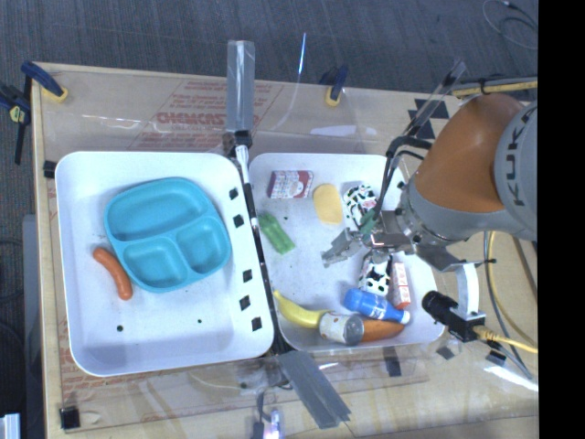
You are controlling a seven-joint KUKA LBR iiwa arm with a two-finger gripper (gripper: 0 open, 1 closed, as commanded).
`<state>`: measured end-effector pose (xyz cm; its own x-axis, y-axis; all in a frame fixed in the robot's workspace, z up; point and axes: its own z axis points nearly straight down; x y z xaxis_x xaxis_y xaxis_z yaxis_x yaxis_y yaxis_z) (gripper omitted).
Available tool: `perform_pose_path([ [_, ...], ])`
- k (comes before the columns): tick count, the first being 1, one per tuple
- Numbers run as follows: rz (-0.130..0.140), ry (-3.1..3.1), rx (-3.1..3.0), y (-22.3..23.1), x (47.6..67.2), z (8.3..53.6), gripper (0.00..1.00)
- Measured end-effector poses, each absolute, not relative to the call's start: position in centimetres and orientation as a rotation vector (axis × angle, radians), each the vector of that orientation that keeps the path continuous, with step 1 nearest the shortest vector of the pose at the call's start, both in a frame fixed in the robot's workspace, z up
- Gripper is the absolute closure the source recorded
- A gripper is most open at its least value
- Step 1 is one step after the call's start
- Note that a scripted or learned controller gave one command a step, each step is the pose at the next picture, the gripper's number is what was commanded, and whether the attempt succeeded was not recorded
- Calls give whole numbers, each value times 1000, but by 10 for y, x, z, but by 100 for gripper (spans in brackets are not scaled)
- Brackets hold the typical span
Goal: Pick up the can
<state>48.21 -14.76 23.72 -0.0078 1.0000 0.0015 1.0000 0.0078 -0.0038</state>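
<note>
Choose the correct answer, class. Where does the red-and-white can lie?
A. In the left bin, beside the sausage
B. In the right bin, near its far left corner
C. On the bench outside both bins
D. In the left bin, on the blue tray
B: the can lies in the right bin, near its far left corner, beside the yellow lemon.

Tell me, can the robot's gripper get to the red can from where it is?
Probably yes. The red can lies at the far edge of the right bin with nothing on top of it. The gripper hangs nearby over bare floor, with the green thing off to the side.
</note>
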Motion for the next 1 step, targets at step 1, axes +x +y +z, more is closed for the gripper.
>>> perform_pose_path([
  [1, 4, -2409, -2011, -167, 551, 161, 0],
])
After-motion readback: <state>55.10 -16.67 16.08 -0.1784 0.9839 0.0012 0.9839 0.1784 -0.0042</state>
